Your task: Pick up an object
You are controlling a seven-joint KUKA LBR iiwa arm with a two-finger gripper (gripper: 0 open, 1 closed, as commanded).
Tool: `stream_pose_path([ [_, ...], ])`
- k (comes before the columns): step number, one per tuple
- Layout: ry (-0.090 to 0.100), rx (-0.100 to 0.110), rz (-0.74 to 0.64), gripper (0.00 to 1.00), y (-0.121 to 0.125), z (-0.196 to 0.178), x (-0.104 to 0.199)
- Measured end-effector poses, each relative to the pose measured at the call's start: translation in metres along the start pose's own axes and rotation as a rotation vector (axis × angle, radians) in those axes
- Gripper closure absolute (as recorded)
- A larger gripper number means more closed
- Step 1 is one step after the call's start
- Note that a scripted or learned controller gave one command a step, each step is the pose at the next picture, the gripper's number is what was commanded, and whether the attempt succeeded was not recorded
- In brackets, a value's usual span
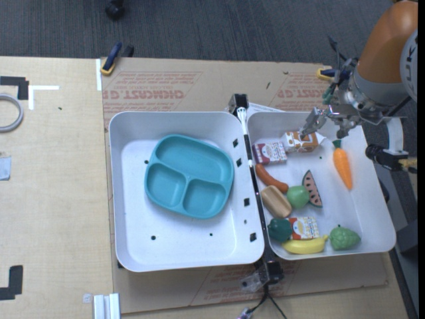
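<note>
Hand [312, 126] hangs over a small box [300, 142], how open I cannot tell; the box looks light and stiff, best pinched across flat sides.

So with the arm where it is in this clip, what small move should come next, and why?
Probably a short drop straight down onto the small carton. The pincer sits over the right bin's far end, directly above that carton, nearer than the carrot or the red-labelled carton. Whether anything is gripped yet can't be read from this slant.
</note>
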State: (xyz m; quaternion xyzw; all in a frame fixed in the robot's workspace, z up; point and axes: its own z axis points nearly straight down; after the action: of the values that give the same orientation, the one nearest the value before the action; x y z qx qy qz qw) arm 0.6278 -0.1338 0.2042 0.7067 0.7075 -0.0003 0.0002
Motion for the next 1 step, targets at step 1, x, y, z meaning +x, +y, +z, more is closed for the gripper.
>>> stream_pose_path([
  [1,0.000,-0.001,-0.300,0.00,-0.0250,0.0999,-0.0351],
])
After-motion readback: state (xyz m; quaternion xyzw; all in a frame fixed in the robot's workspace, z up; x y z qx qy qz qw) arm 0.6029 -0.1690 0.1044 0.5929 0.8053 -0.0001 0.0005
